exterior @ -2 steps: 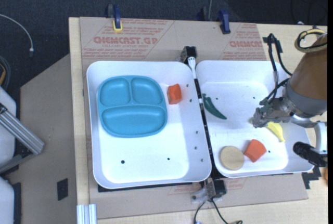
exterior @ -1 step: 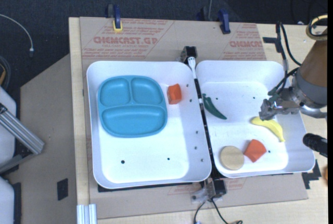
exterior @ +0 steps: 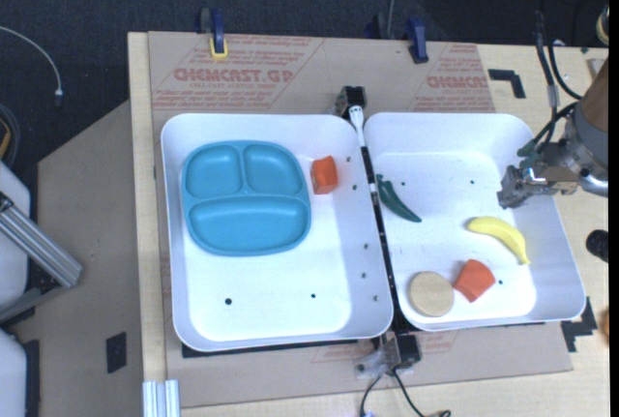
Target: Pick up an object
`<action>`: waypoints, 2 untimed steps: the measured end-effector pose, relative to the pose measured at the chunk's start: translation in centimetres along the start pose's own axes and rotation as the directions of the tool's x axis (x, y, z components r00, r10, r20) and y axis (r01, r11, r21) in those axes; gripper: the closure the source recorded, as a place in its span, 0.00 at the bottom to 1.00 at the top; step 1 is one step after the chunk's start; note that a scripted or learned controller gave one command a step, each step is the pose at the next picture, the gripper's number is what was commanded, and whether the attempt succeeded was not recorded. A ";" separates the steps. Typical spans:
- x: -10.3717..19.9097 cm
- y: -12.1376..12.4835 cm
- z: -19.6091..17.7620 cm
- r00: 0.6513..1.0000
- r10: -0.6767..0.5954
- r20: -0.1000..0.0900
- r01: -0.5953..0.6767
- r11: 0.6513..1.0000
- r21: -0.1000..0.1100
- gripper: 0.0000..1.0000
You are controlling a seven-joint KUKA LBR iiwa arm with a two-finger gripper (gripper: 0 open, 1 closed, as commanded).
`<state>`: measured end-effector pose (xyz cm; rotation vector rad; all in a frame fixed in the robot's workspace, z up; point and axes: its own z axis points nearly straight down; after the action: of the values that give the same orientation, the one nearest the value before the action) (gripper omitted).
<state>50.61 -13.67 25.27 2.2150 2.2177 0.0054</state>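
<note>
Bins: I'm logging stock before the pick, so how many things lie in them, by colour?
Blue: 1, the tray
Orange: 1, the small piece beside it
Green: 1, the pepper
Yellow: 1, the banana
Red: 1, the block
Tan: 1, the disc
Total: 6

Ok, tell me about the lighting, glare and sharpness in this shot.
Camera view: even, soft light with faint shadows under the banana and the blue plate; the white bins are bright but keep their detail, with mild glare along the rims; the gripper at the right bin looks slightly soft; the dark floor beyond the bench loses detail.
</note>
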 end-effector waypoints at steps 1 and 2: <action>5.0 0.9 -0.4 1.000 -0.004 -0.003 0.004 1.000 0.004 1.00; 10.6 2.3 1.3 1.000 -0.005 -0.005 0.005 1.000 0.010 1.00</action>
<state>52.93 -3.12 23.98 2.2171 2.2311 0.0000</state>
